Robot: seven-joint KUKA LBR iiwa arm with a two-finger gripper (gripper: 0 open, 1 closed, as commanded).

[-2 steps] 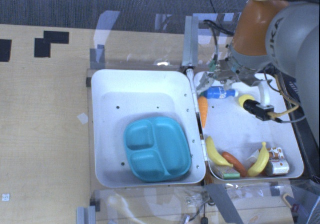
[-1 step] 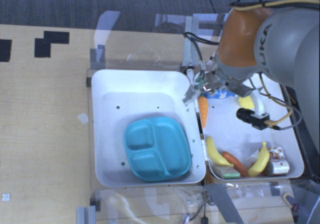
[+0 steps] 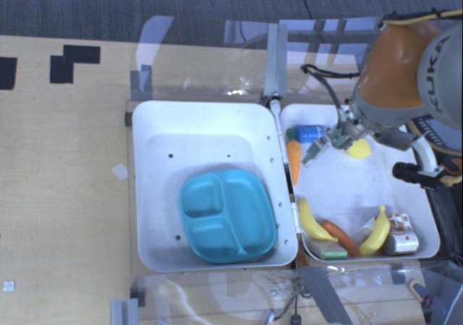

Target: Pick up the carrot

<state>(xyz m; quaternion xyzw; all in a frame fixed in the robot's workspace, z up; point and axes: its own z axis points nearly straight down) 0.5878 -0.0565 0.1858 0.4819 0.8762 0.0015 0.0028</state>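
Nearest the camera, two bananas (image 3: 315, 221) and a small red item are seen at the front of the right bin (image 3: 427, 244), while a blue divided plate (image 3: 228, 215) lies in the left bin (image 3: 155, 171). Farther back, the carrot (image 3: 294, 161) is seen against the right bin's left wall, below a blue bottle (image 3: 307, 133). The hand (image 3: 318, 150) is poised just right of the carrot, released and grasping nothing.

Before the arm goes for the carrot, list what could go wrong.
1. The carrot lies tight against the right bin's left wall, so a finger may hit the wall rather than slip beside it.
2. The blue bottle sits at the carrot's top end and could get knocked or grabbed.
3. The gripper hangs close by, leaving little room to realign.
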